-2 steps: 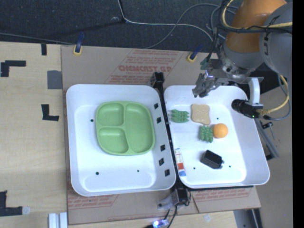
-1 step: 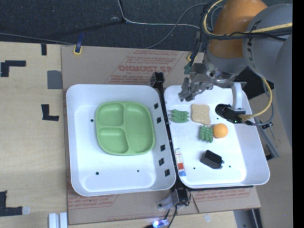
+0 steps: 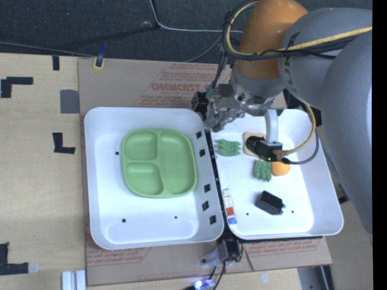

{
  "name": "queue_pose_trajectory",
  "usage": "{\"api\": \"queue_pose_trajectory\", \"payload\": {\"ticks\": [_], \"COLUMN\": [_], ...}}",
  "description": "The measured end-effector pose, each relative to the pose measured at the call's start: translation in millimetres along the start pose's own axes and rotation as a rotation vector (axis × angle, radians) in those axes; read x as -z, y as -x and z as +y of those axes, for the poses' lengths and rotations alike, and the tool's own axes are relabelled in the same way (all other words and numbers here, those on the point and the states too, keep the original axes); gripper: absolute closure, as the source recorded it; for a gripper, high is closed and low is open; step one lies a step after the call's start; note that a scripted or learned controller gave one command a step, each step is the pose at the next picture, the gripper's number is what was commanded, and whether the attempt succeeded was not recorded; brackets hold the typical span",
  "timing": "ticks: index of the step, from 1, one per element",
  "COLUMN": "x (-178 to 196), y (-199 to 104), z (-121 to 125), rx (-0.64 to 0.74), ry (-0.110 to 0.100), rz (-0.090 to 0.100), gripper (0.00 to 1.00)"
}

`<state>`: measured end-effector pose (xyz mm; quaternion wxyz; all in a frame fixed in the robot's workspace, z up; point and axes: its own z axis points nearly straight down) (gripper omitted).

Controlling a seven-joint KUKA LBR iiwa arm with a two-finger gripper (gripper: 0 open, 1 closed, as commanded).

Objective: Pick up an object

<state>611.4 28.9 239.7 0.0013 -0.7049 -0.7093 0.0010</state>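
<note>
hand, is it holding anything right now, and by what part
It cannot be told: the hand sits above the divider between the bins, and nothing is visible between its fingers.

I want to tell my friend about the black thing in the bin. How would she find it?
Look at the right bin, the one under the robot arm. Go to its near end, below the two green toys and the orange ball. The small black block lies there by itself on the white floor, the only dark, boxy thing, touching nothing else.
</note>
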Motion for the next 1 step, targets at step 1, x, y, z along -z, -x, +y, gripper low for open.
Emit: {"api": "queue_pose_trajectory", "payload": {"ticks": [1], "x": [3.0], "y": [-56.1], "z": [-5.1], "rx": [0.001], "ry": [0.002], "rz": [0.001], "gripper": [1.00]}}
